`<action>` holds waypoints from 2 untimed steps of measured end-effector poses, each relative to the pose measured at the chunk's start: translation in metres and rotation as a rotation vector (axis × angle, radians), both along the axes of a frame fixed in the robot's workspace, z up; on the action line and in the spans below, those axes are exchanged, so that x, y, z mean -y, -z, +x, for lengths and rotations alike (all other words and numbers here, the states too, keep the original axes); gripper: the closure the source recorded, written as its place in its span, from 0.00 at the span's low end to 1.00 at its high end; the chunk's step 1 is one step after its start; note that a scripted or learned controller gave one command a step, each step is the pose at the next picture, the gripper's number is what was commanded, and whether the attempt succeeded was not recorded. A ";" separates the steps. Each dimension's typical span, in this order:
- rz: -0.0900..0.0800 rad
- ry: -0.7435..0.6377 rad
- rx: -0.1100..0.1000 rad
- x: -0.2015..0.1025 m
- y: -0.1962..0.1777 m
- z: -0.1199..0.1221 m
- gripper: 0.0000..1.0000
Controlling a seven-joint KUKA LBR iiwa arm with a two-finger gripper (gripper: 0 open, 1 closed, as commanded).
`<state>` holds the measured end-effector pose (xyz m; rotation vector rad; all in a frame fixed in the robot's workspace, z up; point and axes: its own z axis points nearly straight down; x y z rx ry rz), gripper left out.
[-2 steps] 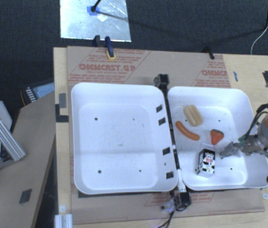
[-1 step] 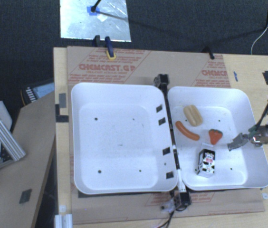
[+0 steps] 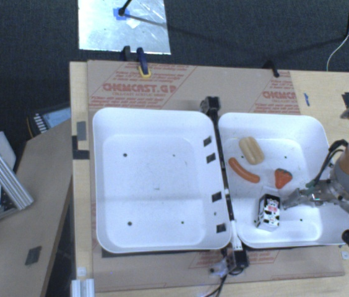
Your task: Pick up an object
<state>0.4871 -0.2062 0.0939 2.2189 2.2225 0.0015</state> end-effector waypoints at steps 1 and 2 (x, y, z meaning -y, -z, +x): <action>-0.003 -0.003 0.006 0.001 -0.081 0.001 0.00; 0.001 0.000 -0.002 0.000 -0.005 -0.001 0.00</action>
